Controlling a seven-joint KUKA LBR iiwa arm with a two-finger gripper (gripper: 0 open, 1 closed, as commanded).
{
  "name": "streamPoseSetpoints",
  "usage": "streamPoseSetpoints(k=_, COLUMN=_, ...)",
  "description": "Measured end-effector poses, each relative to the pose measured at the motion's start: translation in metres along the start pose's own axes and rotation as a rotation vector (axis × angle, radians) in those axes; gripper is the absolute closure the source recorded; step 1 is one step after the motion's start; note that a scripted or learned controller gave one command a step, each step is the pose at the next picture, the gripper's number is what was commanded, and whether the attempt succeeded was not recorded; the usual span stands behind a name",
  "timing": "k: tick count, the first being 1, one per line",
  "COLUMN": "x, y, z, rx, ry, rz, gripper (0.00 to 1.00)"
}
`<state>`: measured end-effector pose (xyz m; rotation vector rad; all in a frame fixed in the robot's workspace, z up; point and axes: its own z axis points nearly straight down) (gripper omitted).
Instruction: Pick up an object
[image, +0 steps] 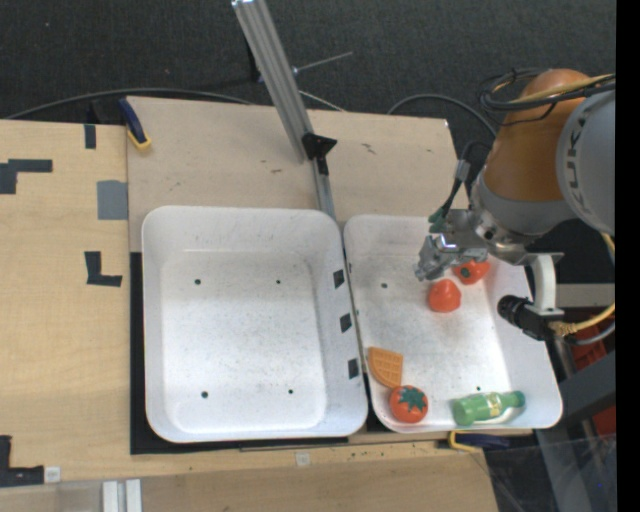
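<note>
My gripper (436, 264) hangs over the back part of the right bin (400, 245). Just below it in the view lies a small red-orange round object (444, 296). A second red object (472, 270) sits to the gripper's right, partly hidden behind it. Nothing visibly hangs from the gripper. An orange wedge (386, 365), a red tomato with a green top (408, 402) and a green bottle lying on its side (487, 407) rest near the bin's front edge.
The left bin (240, 320) stands beside the right one, with a raised rim between them. A slanted metal rail (285, 90) crosses the bench behind the bins. Black cables and a fitting (520, 312) sit at the right bin's right rim.
</note>
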<state>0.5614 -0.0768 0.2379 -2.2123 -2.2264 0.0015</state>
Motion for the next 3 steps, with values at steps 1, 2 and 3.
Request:
streamPoseSetpoints(k=1, x=0.059, y=0.023, z=-0.001, rx=-0.002, ry=0.0, rz=-0.002, gripper=1.0)
streamPoseSetpoints(k=2, x=0.103, y=0.038, z=0.007, rx=-0.001, ry=-0.002, rz=0.001, gripper=1.0)
streamPoseSetpoints(k=3, x=0.151, y=0.059, z=0.017, rx=-0.002, ry=-0.001, rz=0.0, gripper=1.0)
